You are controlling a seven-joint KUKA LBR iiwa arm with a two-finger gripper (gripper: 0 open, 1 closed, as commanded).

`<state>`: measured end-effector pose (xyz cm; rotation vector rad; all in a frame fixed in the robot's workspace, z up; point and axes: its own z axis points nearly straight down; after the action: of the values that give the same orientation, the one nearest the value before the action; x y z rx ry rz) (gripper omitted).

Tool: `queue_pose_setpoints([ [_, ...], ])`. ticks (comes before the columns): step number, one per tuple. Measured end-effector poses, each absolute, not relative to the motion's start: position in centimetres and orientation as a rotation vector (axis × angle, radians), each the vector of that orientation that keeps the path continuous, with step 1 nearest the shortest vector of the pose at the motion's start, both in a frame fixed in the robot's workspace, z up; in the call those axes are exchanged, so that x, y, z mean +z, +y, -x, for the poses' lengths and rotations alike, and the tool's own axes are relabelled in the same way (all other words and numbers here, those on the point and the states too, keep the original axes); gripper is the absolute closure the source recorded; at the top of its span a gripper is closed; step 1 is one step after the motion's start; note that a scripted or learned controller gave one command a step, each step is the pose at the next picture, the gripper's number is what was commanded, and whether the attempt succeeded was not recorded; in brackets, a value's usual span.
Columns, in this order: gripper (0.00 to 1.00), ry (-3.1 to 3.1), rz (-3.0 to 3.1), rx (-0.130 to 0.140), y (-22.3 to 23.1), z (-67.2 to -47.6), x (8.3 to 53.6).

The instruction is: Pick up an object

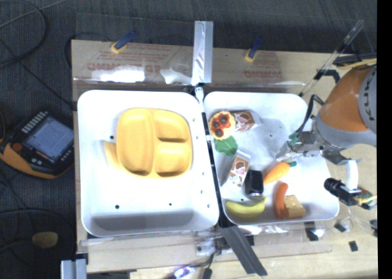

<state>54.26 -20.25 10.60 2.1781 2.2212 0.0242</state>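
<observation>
Carrot (277, 172) lay in the right bin (269, 101), just beside the hand (296, 144), whose state I could not tell. Nearest were a banana (245, 207) and a sausage (280, 199); a black block (253, 182) stood beside. Farther lay a pizza slice (221, 123). The left bin (92, 149) carried a yellow tray (153, 141).

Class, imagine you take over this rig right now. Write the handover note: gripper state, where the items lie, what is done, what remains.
Gripper: low over the right bin, beside the carrot; finger state unclear.
Items: pizza slice, banana, carrot and sausage all lie in the right bin. A yellow tray sits in the left bin.
Done: nothing visibly lifted.
Left: grasp one item and raise it.
</observation>
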Motion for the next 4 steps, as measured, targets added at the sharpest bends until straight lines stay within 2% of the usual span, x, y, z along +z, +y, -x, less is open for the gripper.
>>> queue_pose_setpoints([
  [1, 1.0, 2.185, -2.246, 0.004, -19.4, -56.7, 9.1],
  [2, 1.0, 1.743, -2.611, -0.009, -18.8, -60.4, 24.0],
  [3, 1.0, 2.17, -2.273, -0.005, -10.3, -63.8, 20.8],
  [4, 1.0, 1.499, -2.759, -0.009, -13.9, -62.3, 11.3],
])
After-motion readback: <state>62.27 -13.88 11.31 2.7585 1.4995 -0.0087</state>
